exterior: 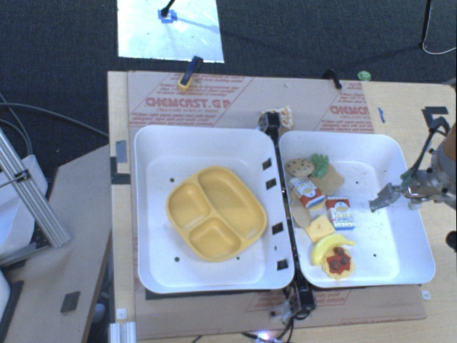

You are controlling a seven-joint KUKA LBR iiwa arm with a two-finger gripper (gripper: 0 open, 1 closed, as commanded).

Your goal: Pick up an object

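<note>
Reaching in from the right, my claw (385,197) hangs over the right bin (410,263), above bare white floor near its right side. Fingers: one grey tip points left toward the food; whether they are apart or closed I cannot tell from this slant. Nothing shows between them.

Nearest item to the left of the claw: a small carton (342,214), red on top, blue and white below, lying flat, apart from the claw. Just left of it a second carton (305,190) with a red and white label, tilted. A yellow cheese wedge (320,228) lies just below the two cartons. Below that, a banana (330,244) curves over a red tart (338,262), the two touching or nearly so. At the top of the cluster: a cookie (298,167) and a green piece (320,164) side by side, with a tan flat slice (331,181) beneath the green piece. All food sits in the left half of the right bin.

Left bin (153,156): holds a yellow divided tray (216,212), three compartments, set at a slant near the centre.

Both bins rest side by side on a brown printed board (214,102) on the worktop (86,191). A pale square sheet (170,18) lies beyond the board on dark floor.
</note>
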